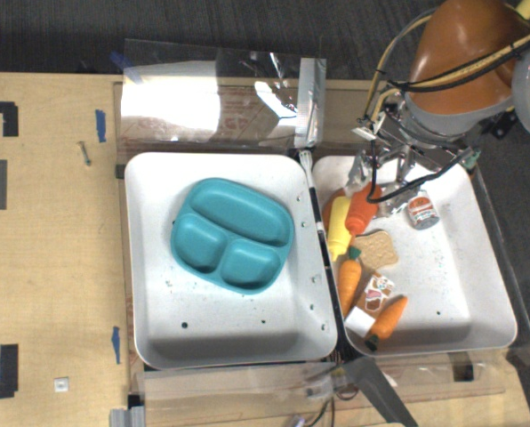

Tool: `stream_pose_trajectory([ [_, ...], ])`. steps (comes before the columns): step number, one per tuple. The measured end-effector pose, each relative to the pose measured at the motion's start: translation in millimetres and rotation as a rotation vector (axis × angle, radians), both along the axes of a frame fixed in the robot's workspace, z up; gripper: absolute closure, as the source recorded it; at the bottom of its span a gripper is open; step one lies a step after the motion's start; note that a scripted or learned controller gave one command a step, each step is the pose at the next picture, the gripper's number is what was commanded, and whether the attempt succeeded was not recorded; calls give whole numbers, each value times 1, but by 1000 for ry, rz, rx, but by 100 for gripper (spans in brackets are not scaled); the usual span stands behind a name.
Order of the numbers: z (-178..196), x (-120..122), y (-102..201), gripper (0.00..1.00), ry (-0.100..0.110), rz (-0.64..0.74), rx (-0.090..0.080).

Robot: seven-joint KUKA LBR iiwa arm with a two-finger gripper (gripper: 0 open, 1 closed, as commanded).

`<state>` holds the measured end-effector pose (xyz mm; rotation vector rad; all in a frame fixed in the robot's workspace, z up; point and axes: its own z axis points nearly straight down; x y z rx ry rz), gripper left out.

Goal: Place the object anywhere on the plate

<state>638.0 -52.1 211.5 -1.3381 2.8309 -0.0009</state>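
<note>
Stage: early, nothing placed | plate (232,233) seen bare in left bin (149,310) | carrot (362,210) in right bin (478,318) beneath gripper (381,172) | jaws: cannot be told | left: grasp, carry, release

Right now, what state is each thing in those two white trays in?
Teal plate: sits flat in the left bin, its three compartments bare.
Gripper: low over the right bin, by an orange-red toy.
Orange-red toy: lies under the gripper; grasp unclear.
Yellow toy: lies by the bin's left wall.
Beige slice: lying flat.
Two carrots: lying down.
Small can: tipped over.
</note>
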Motion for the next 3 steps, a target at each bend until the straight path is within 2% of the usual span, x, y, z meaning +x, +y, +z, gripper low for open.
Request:
stream_pose_trajectory([
  [1,-27,-67,16,100,7,111,-1],
  [2,-25,-4,-14,100,0,315,-3],
  [3,-26,-64,34,100,6,526,-3],
])
